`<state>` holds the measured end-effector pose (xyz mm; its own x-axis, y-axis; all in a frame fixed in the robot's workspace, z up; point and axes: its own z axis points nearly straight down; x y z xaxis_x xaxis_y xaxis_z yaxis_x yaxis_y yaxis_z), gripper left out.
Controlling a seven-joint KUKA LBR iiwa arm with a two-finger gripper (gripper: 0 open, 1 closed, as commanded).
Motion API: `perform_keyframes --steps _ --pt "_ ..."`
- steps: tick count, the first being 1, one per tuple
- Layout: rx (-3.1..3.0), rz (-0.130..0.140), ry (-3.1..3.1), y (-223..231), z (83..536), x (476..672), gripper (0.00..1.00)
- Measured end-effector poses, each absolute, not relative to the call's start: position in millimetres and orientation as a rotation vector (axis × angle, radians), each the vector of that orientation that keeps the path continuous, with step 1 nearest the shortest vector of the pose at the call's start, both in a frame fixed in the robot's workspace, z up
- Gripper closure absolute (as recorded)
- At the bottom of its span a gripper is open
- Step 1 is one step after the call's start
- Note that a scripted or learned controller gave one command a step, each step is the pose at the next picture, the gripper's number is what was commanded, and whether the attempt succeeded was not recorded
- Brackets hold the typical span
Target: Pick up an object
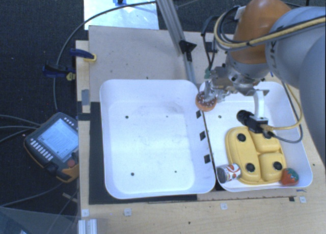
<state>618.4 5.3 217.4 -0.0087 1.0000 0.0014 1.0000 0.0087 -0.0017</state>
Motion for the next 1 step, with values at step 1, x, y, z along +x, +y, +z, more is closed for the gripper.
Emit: perform_keyframes --steps 1 --pt "-2.210 -0.003 -2.231 58.1 228.2 605.5 1.00"
